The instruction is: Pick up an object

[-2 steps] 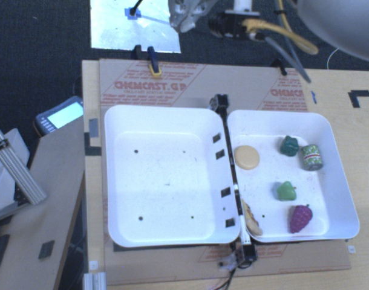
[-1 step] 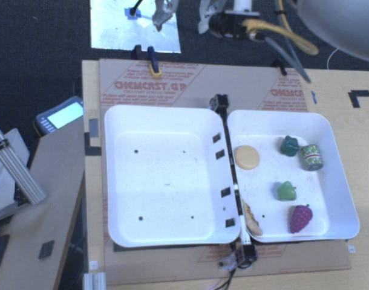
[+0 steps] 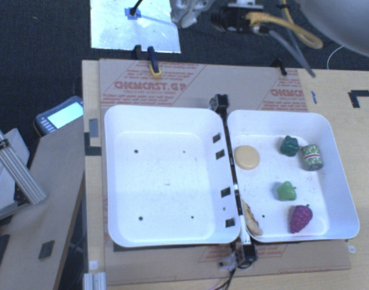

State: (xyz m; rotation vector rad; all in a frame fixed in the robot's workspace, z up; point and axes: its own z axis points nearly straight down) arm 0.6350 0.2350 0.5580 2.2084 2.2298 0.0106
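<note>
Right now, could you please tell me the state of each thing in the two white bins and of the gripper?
Gripper: raised beyond the bins, holding nothing visible.
Round tan disc: lying flat.
Dark green pepper: resting loose.
Small labelled can: tipped on its side.
Light green pepper: resting loose.
Purple grape bunch: lying down.

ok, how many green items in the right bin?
2. A dark green one near the far wall, beside the can; a brighter green one mid-bin, just above the purple grapes.
</note>
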